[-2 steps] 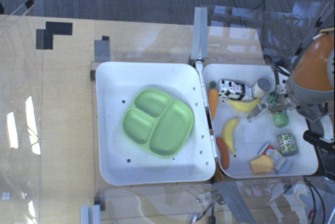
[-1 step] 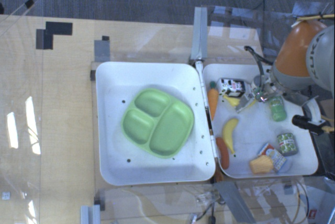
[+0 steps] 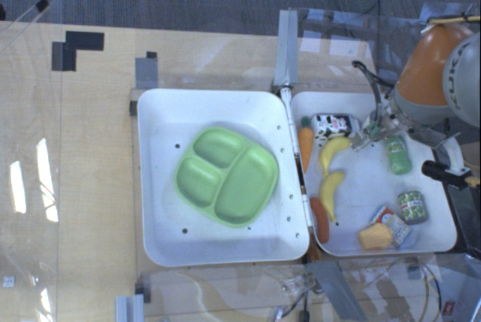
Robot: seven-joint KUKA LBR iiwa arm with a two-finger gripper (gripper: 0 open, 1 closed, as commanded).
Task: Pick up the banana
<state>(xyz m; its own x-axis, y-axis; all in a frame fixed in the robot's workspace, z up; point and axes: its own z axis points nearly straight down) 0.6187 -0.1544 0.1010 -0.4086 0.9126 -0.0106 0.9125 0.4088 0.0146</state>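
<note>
The gripper [image 3: 373,126] sits low over the back part of the right bin [image 3: 443,241], and honestly I can't tell how it's set, it's just a tangle of thin metal bits up there. There are two bananas. The upper banana [image 3: 334,152] lies just to the left of the gripper, close but with nothing of it visibly caught in the claw; it's bright yellow, short and curved, with its top end pointing up toward the gripper. The lower banana [image 3: 329,195] lies right below it, same plain yellow, a bit straighter, with a darker tip at the bottom. Just right of the gripper is a small green bottle [image 3: 398,155] lying on the bin floor. Behind the upper banana there's a little black and white carton [image 3: 331,125], and along the bin's left wall a carrot [image 3: 305,148] at the top and a red sausage-looking thing [image 3: 321,220] lower down. Toward the front right corner sit a green-labelled can [image 3: 412,207] and an orange wedge [image 3: 376,236] resting on a flat packet [image 3: 397,229]. The left bin [image 3: 154,162] holds a light green divided plate [image 3: 227,176], roughly in its middle, well away from the arm.
</note>
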